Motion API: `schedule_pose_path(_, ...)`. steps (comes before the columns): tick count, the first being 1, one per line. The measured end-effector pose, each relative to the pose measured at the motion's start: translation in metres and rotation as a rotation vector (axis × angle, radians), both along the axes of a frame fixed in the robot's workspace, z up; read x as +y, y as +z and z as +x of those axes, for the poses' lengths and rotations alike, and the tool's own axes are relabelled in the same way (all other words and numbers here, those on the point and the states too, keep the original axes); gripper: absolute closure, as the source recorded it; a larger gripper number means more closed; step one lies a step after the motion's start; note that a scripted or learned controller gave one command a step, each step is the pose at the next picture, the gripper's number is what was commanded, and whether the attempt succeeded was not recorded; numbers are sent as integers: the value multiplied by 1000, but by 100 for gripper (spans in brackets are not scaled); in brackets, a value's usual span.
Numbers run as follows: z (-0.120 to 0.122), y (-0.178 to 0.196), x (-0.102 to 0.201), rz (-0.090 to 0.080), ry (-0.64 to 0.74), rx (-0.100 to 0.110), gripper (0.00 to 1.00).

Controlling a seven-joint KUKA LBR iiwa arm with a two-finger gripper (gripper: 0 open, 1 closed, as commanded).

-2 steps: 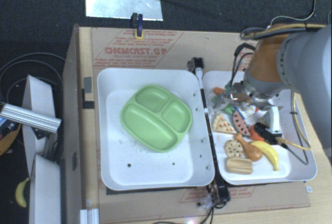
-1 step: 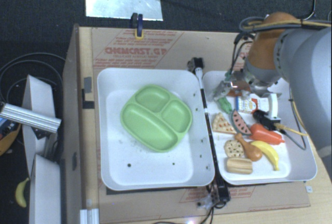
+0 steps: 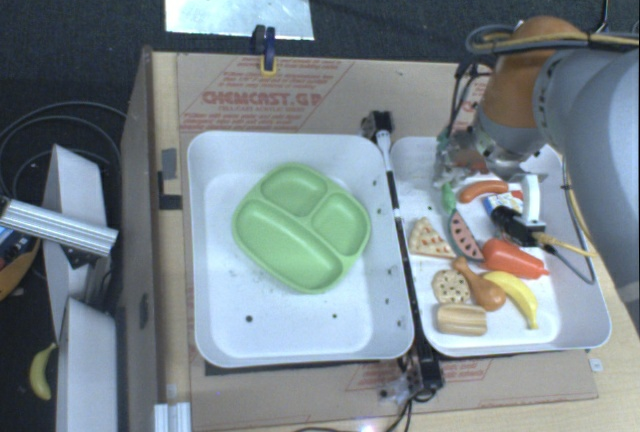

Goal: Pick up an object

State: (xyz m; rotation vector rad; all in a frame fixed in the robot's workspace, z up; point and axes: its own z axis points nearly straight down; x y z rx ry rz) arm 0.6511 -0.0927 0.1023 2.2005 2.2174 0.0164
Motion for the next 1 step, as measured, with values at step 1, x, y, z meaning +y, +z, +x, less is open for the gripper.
schedule_pose_path(1,-21,87,54,7,1,15,100)
